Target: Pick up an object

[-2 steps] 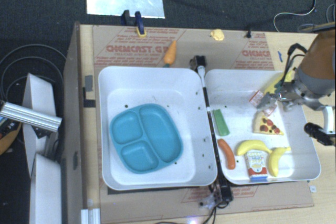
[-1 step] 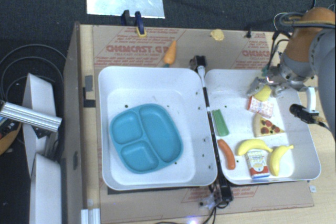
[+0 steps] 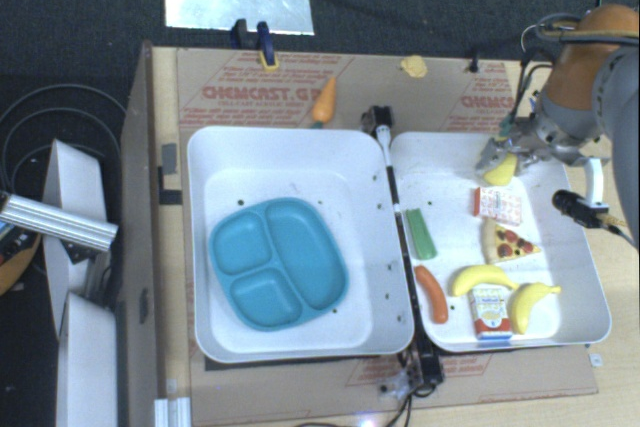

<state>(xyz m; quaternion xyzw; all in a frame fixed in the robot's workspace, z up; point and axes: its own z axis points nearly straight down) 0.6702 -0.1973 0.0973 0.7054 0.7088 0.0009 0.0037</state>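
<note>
At the right bin's (image 3: pixel 575 320) far edge, tool (image 3: pixel 508 153) sits over a yellow piece (image 3: pixel 499 171); can't tell its state. Prob light, smooth plastic, so grab across the middle imo.

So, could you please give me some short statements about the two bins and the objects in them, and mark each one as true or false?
1. The blue divided plate lies in the left bin. True.
2. The green piece lies on the blue divided plate. False: it lies in the right bin, near the divider.
3. The gripper is over the far end of the right bin, at a yellow object. True.
4. The pizza slice lies outside both bins. False: it lies in the right bin.
5. Two bananas lie in the right bin. True.
</note>
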